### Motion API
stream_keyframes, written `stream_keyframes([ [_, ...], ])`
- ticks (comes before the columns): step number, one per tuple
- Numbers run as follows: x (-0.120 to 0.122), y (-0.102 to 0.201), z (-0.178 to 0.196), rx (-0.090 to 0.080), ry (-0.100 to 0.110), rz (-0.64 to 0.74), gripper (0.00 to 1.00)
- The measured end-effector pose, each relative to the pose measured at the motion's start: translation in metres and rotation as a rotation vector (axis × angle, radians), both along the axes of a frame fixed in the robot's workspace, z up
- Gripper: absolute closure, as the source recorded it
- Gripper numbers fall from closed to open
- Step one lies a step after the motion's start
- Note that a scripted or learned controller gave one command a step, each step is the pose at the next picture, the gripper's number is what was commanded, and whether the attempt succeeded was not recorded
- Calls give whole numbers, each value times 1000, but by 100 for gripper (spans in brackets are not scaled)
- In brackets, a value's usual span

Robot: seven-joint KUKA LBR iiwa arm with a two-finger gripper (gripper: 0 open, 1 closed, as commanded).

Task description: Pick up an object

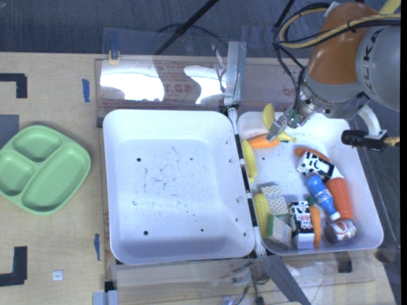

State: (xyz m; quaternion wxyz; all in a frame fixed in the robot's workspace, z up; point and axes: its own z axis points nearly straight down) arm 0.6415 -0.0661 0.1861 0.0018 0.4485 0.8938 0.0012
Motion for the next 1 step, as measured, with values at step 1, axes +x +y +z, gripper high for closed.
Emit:
stream_keyframes([
  [1,1,-18,69,-3,-3,175,100],
])
